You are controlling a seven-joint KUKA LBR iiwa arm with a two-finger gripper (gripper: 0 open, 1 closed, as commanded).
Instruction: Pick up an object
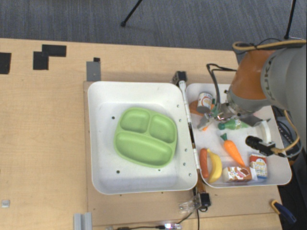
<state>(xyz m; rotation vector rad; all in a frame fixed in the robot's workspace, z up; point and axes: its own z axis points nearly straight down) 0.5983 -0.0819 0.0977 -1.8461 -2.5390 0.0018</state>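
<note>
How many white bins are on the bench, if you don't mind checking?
2: the left bin holds a green divided plate; the right bin holds toy food under the arm, which may hide more items.

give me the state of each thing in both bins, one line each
green divided plate: lying flat in the left bin, compartments bare
carrot: lying loose in the right bin
banana: lying beside the red sausage
juice carton: on its side
gripper: low over the right bin's far end
</note>
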